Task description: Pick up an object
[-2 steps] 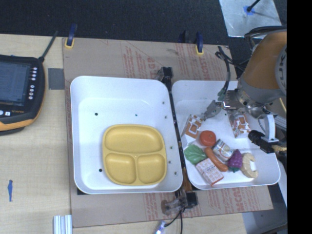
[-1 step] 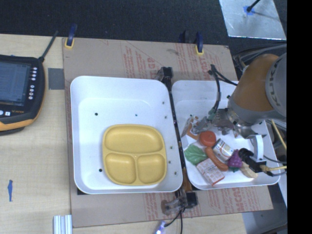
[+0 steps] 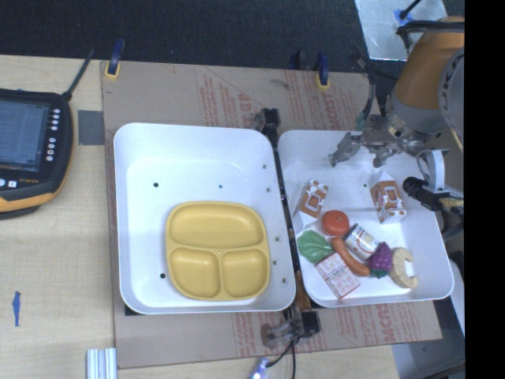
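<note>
Looking at the pile: the pickable things sit in the right bin, crowded toward its near edge and near right corner.
Nearest candidate: a small brown-and-white carton lies by itself near the bin's right edge, apart from the heap, closest to the hand.
Second carton: another brown-and-white carton lies toward the bin's left wall, also on its own.
Heap: a red tomato, a green leafy piece, an orange sausage-like piece, a small tin, purple grapes, a pale round bun-like item and a pink-and-white packet lie touching or just beside one another.
Hand: the hand hangs over the far part of the right bin, its two fingers spread apart with nothing between them, so it is released and carrying nothing.
Arm: the grey arm with its orange band comes in over the bin's far right corner.
Step in hand: by my reckoning, this is the approach; no object is chosen by contact yet and nothing is lifted.
Next move: I'd say it calls for moving toward the near side, centring the fingers over one item and coming down. The lone carton looks easiest; the heap risks nudging neighbours.
Left bin: the left bin carries a yellow divided tray near its near edge.
Surface: a tablet-like controller rests at the surface's left edge.
</note>
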### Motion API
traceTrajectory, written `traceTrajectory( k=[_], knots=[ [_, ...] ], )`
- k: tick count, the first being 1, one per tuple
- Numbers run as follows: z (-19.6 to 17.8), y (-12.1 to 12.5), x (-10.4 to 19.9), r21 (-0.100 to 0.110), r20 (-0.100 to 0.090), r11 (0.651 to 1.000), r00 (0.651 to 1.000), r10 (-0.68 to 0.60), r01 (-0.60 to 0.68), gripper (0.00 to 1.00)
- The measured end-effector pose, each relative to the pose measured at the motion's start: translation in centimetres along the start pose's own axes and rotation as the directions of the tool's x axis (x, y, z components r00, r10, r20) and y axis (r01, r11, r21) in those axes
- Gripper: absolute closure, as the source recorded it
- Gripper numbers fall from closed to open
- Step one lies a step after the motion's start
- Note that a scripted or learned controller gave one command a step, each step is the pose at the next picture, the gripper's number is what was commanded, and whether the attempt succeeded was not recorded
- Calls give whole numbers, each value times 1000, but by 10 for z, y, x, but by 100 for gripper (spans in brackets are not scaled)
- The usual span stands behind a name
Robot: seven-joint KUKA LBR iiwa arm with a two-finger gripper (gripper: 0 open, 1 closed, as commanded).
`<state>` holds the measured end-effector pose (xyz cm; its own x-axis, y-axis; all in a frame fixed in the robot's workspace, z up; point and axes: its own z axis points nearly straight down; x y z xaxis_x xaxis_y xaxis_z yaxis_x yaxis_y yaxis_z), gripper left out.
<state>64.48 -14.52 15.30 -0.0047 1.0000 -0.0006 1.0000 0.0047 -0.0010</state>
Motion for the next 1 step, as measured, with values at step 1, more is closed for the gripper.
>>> traceTrajectory(
  k=[1],
  knots=[
    [25,-71,14,5,-1,1000,1000,0,0,0]
  ],
)
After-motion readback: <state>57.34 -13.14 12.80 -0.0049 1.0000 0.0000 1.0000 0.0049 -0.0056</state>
